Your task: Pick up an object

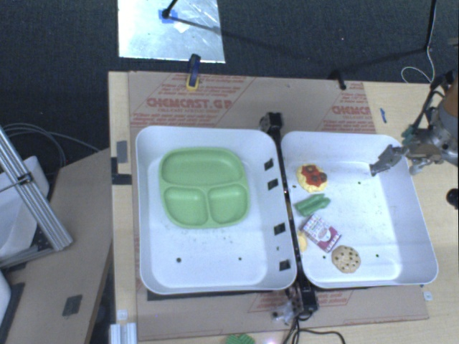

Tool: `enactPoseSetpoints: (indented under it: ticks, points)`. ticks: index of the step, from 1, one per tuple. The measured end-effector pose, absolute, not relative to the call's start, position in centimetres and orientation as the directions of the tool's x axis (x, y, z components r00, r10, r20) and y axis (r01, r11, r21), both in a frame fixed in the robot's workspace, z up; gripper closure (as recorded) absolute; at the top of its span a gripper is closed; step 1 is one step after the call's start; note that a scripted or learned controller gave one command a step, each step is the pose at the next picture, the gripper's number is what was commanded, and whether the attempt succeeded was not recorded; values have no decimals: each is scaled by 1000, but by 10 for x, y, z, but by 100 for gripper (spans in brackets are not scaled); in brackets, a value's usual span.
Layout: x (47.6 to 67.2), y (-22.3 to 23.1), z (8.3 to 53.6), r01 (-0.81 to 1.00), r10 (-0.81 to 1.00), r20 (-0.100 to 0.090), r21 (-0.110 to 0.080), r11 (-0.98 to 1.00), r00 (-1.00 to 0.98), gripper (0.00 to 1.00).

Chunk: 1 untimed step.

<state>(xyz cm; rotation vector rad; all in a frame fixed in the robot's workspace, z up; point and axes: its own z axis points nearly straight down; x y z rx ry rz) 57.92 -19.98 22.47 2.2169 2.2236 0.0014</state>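
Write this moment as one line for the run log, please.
gripper: above right bin, upper right corner | holding: nothing seen | pizza toy, cookie: untouched | stage: approach

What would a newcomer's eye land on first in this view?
Probably the green divided plate, alone in the left bin. Next, the toy food along the right bin's left side: pizza slice, green pea pod, pink packet, cookie. The gripper hovers over that bin's upper right corner.

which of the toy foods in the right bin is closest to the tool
The pizza slice, yellow with red topping, lies highest in the pile and nearest the tool. The green pea pod, pink packet and cookie sit farther down.
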Motion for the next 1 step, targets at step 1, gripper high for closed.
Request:
enactPoseSetpoints:
  ticks: [1]
  points:
    - [602,-156,142,1000,1000,3,-4,8,-8,0]
